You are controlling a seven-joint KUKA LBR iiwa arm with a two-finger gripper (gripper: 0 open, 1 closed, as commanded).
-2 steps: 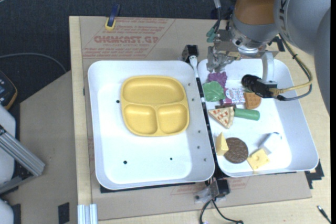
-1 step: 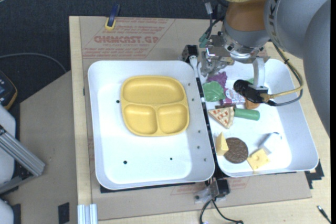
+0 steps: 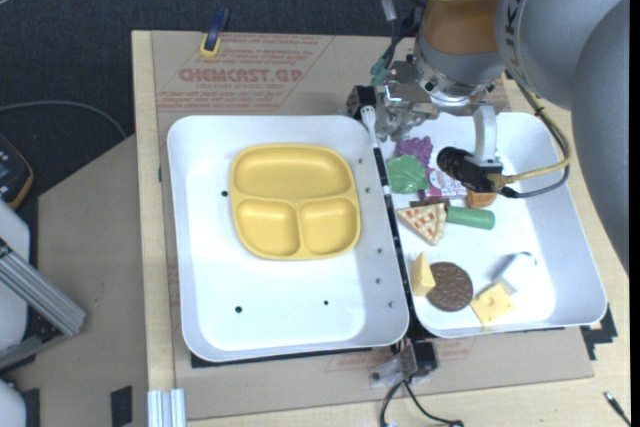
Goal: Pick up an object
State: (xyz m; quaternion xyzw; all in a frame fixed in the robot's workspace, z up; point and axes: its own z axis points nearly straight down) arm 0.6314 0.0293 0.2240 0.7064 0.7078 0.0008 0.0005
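My gripper (image 3: 398, 122) hangs over the far left corner of the right bin (image 3: 560, 245), below the orange-banded wrist. Just in front of it lie purple grapes (image 3: 417, 151) and a green leafy piece (image 3: 406, 175). Nearer the camera are a pizza slice (image 3: 423, 220), a green cylinder (image 3: 471, 217) and a small orange piece (image 3: 481, 198). A cheese wedge (image 3: 421, 272), a brown cookie (image 3: 451, 286) and a yellow cheese block (image 3: 490, 304) lie along the bin's front. Nothing shows between the gripper and the toys.
The left bin (image 3: 200, 245) holds a yellow divided plate (image 3: 295, 198). A small grey-white object (image 3: 512, 265) lies at the right bin's front right. The arm's grey body and a black cable cover the right bin's far right side.
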